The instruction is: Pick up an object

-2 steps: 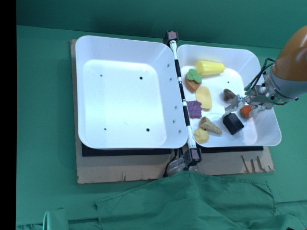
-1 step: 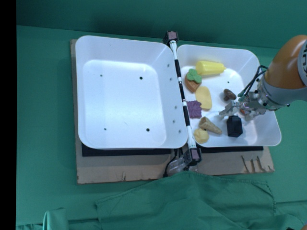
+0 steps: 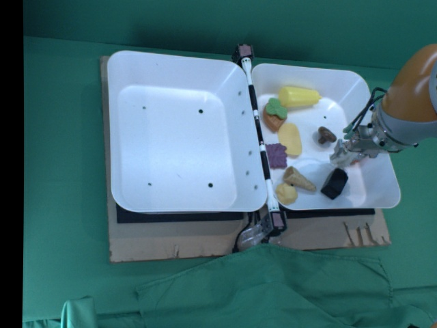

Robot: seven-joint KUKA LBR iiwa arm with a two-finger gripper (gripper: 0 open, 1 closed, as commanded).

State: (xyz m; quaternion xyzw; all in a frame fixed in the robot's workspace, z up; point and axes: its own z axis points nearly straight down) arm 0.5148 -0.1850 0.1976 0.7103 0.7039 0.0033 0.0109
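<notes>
The right bin point(image 3: 372, 197) holds several small toys. A yellow corn-like piece point(image 3: 298, 96) lies at the back, with an orange carrot with a green top point(image 3: 274, 114) beside it. A pale yellow slab point(image 3: 291, 139) sits mid-bin and a purple piece point(image 3: 276, 155) lies by the divider. Nearer the front are a tan cone point(image 3: 298, 178) and a small yellow lump point(image 3: 286, 193). A brown lump point(image 3: 326, 136) and a black block point(image 3: 334, 183) lie toward the right. My gripper point(image 3: 343, 156) hangs low over the bin between those two, just above the black block.
The left bin point(image 3: 130, 70) sits beside it, joined along a black-and-white divider rail point(image 3: 258, 130). Both rest on a cardboard sheet point(image 3: 171, 248) on green cloth. A fold of green fabric point(image 3: 273, 289) lies in front.
</notes>
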